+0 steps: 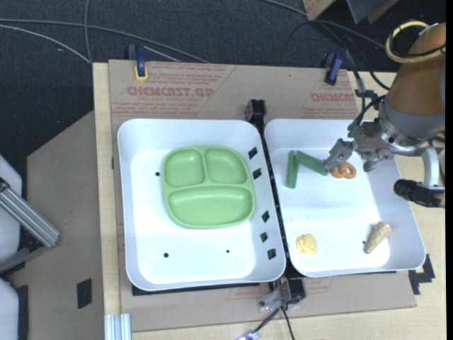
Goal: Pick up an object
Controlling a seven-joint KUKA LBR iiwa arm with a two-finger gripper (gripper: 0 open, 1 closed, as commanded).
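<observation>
My gripper [354, 160] hangs over the far part of the right bin [407, 257], fingers spread open. An orange pretzel-shaped piece [345, 171] lies just below the left fingertip [338, 154], at the end of a green L-shaped piece [300, 165]; I do not see it held between the fingers. A small yellow lump [306, 244] sits near the bin's front. A pale corn-like piece [377, 236] lies at the front right.
The left bin [141, 261] holds a green divided plate [209, 187]. A black divider with clips [265, 190] runs between the bins. The arm's orange-banded wrist [417, 69] looms over the right bin's far right corner. Cables trail behind the bench.
</observation>
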